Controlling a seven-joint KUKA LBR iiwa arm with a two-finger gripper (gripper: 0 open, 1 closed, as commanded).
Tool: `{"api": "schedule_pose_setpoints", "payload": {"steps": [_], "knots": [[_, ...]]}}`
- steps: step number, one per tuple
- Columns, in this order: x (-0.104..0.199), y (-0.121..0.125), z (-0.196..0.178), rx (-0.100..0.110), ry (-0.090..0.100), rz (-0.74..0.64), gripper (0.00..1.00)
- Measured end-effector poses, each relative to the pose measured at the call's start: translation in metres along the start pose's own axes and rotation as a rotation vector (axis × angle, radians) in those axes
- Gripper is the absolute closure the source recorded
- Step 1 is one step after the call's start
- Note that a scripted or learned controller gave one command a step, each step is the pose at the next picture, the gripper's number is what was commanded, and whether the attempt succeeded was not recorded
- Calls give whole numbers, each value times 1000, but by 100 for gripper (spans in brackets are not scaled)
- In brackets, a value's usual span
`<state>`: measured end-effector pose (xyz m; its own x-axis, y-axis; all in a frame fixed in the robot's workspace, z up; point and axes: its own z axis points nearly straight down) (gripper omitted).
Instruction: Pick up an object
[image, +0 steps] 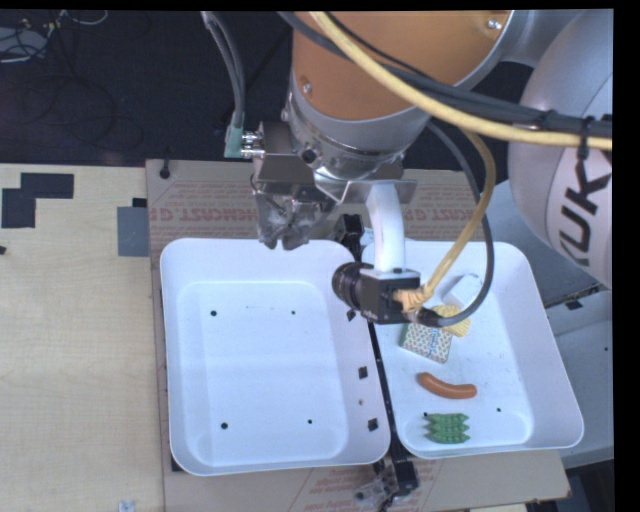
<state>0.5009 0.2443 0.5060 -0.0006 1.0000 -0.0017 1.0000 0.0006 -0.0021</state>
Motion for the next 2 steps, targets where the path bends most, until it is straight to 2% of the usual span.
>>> {"api": "schedule_pose_setpoints", "payload": {"steps": [1,2], "knots": [[0,17,13,3,-1,0,100],[0,35,-20,-2,1,1,100]]}}
